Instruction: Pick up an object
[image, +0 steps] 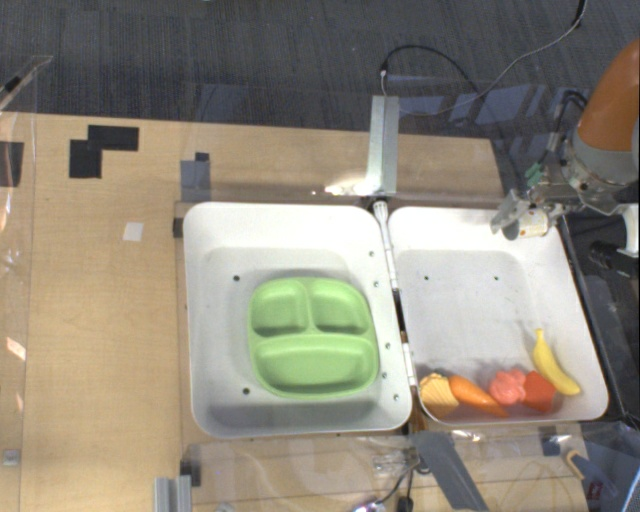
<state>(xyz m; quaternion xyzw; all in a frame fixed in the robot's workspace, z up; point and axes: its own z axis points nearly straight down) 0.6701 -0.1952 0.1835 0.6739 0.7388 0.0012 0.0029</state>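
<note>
Several toy foods lie along the near edge of the right bin (470, 300): a yellow banana (553, 364), a red piece (541, 392), a pink piece (509, 386), an orange carrot (475, 393) and a tan piece (436, 391). My gripper (521, 222) hangs over the bin's far right corner, well away from the foods. It is open, with nothing between its fingers. The orange band of the arm (610, 105) shows at the upper right.
The left bin (215, 300) holds a green divided plate (313, 335). A metal post (384, 145) stands behind the seam between the bins. Black cables (450, 65) run across the dark floor beyond the bench.
</note>
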